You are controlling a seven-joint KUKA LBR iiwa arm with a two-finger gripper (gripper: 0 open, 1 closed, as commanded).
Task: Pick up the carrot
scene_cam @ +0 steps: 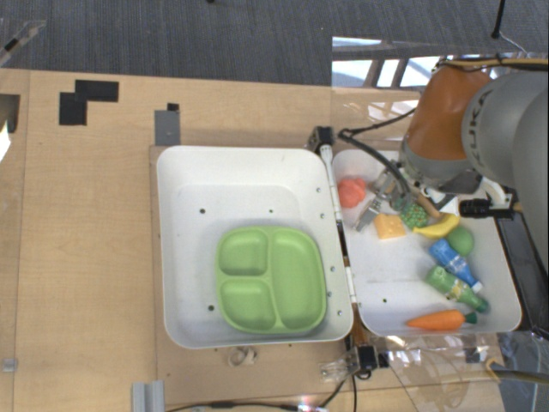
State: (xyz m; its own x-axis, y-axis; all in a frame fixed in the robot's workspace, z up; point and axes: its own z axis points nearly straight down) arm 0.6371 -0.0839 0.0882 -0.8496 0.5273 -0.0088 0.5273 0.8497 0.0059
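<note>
Carrot (437,320): orange, green-tipped, lying flat along the near edge of the right bin (386,294), toward its near right corner. Just above it: green bottle (455,285), blue bottle (452,260), green ball (461,239), banana (437,226). Gripper (375,207): over the bin's far half beside a yellow block (390,227) and red item (351,191), well apart from the carrot; jaw state cannot be told. Left bin (184,187): holds a green divided plate (271,279)

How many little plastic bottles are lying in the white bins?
2, both in the right white bin: a blue plastic bottle and, just below it, a green plastic bottle. The grey arm may hide others.
</note>
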